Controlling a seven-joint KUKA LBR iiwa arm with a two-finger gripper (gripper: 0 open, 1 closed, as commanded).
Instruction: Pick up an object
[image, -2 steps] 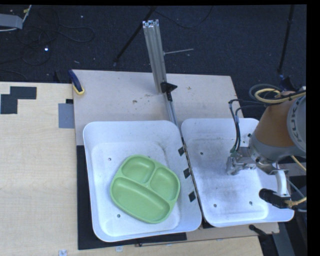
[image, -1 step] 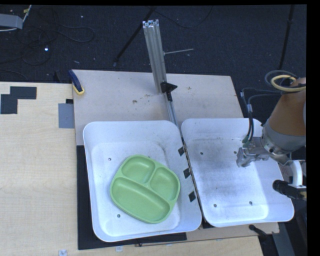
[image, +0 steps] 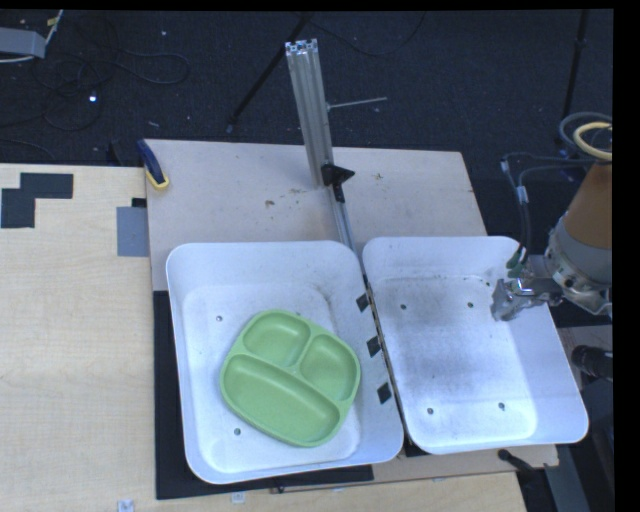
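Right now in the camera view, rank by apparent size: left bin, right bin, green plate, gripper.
1. left bin and right bin: look about alike, so no ranking between them.
2. green plate, divided, lying in the left bin.
3. gripper, smallest, at the right bin's right rim.

one camera, fixed high above the bench (image: 400, 180), looks down at a slant. it faces from the bench's near edge toward the far edge, where an upright metal post (image: 310, 110) rises and dark floor with cables lies beyond. it stands far enough back to take in both white bins whole: the left bin (image: 195, 300) and the right bin (image: 540, 400), side by side. the arm (image: 590, 230) comes in at the right edge.
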